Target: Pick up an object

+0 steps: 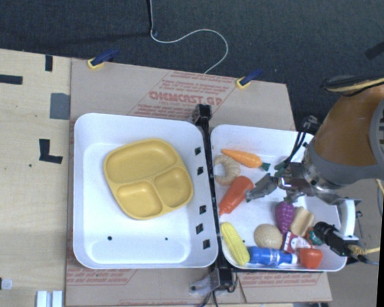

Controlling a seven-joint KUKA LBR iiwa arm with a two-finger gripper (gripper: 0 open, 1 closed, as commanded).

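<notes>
From where I sit, nothing is picked up yet. The grey arm with the orange band reaches in from the right and its two-finger gripper (263, 187) hangs low over the right-hand shallow white bin (272, 137), dark fingers pointing left toward the middle of the pile. I judge this the approach or the start of a grasp: no item shows between the fingers. The jaws look parted, but they are small, dark and blurred, so I cannot tell for sure whether they stand open or closed.

Every candidate lies in that right bin. Nearest the fingertips is the orange-red plastic pepper (235, 194), just left of them; beyond it sits the beige ring-shaped toy (225, 169) and the orange plastic carrot (243, 158). Lower down are the purple grape bunch (284, 216), the yellow corn cob (234, 243), the blue tube (270, 257) and a small red tomato-like piece (310, 257).

The left white bin (88, 174) carries a yellow three-compartment plastic plate (148, 178) lying flat, well apart from the gripper.

Still to do: close on one item and lift it.

The arm's wrist covers the right bin's far side, so anything under it is hidden. Which toy the gripper targets is my guess, not something visible.
</notes>
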